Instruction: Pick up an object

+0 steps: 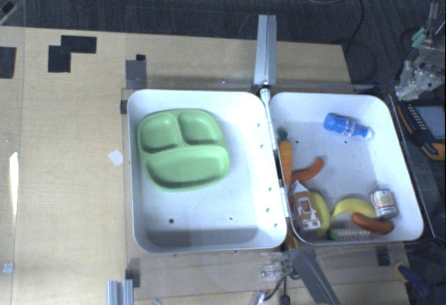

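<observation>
We see 2 white bins side by side on the bench [63,157]. The left bin [209,237] has a green plate [184,148] w/ 3 parts, lying flat in its far half. The right bin [394,150] has lots of small things to pick. A blue bottle [346,126] lies on its side at the far end, apart from the rest. A carrot [286,157] lies along the left wall, & an orange sausage [309,169] is just beside it. At the near end, from left to right, we see a small box [304,207], a banana [320,212] touching it, a 2nd banana [352,207], a red sausage [372,224] just near of that one, & a can [384,203] by the right wall. The claw [418,81] is at the far right, outside the right bin, just past its far right corner & well apart from all the things. It's small & blurry, so we can't tell if it is wide or narrow. We see nothing in it.
</observation>
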`<state>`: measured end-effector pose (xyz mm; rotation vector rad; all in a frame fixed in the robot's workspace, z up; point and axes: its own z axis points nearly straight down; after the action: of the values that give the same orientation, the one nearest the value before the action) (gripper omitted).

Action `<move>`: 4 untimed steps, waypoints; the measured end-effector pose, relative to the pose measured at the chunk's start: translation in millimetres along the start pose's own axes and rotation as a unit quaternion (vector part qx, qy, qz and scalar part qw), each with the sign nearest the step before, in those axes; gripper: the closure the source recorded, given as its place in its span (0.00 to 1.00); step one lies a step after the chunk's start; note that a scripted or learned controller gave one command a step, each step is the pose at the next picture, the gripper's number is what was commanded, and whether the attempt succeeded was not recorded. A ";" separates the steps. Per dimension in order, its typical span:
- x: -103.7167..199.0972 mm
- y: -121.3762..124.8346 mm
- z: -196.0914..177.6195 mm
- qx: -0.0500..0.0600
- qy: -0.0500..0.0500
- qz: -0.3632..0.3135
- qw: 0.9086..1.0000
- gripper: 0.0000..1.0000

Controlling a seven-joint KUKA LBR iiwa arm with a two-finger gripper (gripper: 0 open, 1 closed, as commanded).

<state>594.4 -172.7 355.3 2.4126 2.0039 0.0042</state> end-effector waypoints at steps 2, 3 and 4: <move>113.4 55.3 -19.6 0.000 0.001 0.110 0.994 1.00; 167.8 40.7 0.8 0.001 0.001 0.195 0.981 1.00; 197.9 39.1 -4.5 0.001 0.001 0.358 0.934 1.00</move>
<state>669.1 14.7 359.8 2.9739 1.0095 0.0059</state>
